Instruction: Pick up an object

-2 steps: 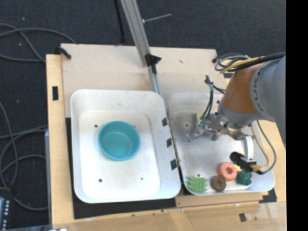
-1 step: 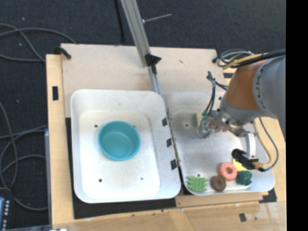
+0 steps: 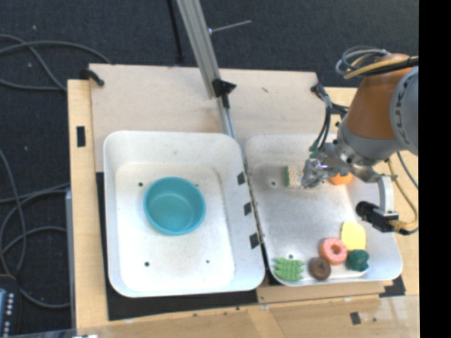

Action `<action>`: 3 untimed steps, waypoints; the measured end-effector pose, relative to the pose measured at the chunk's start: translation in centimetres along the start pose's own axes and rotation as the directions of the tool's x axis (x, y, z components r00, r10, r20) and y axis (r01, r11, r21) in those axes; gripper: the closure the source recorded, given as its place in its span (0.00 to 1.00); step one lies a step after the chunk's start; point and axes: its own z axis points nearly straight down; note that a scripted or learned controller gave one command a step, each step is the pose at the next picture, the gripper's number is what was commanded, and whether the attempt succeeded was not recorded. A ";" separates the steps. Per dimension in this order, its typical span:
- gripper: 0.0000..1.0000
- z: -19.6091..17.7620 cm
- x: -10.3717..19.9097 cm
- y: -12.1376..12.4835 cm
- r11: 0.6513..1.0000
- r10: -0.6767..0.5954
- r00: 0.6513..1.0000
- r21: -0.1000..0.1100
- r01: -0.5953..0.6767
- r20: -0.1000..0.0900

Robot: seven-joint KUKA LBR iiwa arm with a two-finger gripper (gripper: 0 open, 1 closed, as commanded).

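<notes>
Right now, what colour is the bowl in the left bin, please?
Teal blue bowl, seen in the camera view.

Robot lab, bench (image 3: 162, 97), 2 bins (image 3: 123, 153), cables (image 3: 28, 55)

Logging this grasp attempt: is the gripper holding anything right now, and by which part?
Cannot be told. The gripper sits low in the right bin beside a small pale block, with no object visibly gripped.

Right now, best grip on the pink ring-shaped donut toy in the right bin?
Probably the pink ring-shaped donut toy lies flat, so come straight down and pinch one side of the ring, one finger in the hole. Take its upper-left side: the brown donut, yellow block and dark green toy crowd the others.
</notes>
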 end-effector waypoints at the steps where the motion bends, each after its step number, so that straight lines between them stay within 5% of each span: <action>1: 1.00 -5.4 -0.1 0.2 1.000 0.000 1.000 0.000 0.000 0.000; 2: 1.00 -10.9 -0.2 0.4 1.000 -0.001 1.000 0.000 0.001 0.000; 3: 1.00 -8.7 4.8 1.4 1.000 -0.002 1.000 0.008 0.002 0.000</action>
